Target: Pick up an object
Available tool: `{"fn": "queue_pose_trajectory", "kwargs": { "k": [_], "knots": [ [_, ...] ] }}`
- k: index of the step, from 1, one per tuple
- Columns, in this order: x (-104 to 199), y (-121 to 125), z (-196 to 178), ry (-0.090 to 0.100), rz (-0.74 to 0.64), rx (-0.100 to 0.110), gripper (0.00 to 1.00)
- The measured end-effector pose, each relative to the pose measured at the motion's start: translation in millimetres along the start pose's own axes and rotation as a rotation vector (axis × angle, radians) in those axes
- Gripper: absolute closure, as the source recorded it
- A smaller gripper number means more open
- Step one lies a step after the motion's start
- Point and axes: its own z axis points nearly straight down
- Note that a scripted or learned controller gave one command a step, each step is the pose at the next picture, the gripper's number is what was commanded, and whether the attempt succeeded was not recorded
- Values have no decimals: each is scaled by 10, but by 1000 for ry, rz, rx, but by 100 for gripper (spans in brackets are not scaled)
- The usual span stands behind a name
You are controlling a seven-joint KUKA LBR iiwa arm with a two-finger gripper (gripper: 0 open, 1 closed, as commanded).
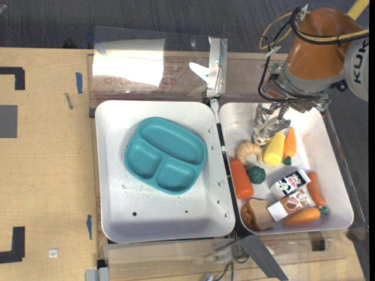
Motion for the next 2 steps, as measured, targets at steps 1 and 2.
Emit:
{"fn": "queue_pose_trajectory", "kwargs": {
  "k": [1,2],
  "knots": [
    [20,31,74,6,-1,-12,0],
    [781,868,534,4,-31,-7,0]
  ]
}}
